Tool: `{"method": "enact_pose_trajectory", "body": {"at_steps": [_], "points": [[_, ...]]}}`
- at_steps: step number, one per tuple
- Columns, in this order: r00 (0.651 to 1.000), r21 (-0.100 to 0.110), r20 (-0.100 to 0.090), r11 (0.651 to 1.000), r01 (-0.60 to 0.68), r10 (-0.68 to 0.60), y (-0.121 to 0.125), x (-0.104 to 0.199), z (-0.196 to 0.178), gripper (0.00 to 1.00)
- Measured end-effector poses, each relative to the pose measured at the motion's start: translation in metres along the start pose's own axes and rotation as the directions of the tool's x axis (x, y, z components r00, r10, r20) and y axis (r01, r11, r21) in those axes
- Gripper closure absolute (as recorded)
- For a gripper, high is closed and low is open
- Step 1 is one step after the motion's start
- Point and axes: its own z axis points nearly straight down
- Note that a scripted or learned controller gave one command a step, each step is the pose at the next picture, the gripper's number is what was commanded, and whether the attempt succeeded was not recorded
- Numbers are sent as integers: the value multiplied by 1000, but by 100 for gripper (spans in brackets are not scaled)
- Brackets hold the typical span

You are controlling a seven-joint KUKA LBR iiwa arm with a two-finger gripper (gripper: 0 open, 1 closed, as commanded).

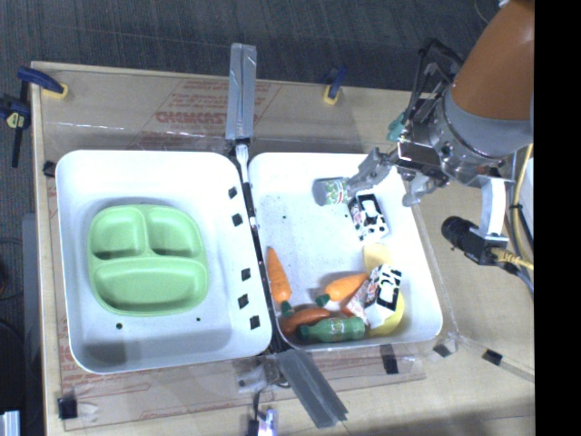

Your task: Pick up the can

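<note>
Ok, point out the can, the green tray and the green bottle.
can (330, 192), camera view, on its side wall.
green tray (147, 259), camera view, on the ridge between compartments.
green bottle (332, 330), camera view, on its body.

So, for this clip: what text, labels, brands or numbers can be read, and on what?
Nothing reads legibly.
Bench: red print behind the bins, too faint and blurred to read.
Can: label too small to read.
Green bottle: label blurred.
Black-and-white cartons and: pattern, no readable words.
</note>
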Motion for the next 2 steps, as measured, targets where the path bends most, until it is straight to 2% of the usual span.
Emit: {"method": "enact_pose_trajectory", "body": {"at_steps": [1,2], "points": [[1000,5,1,1000,-17,17,67,-13,63,0],[989,3,0,989,-149,149,84,-7,-3,0]]}}
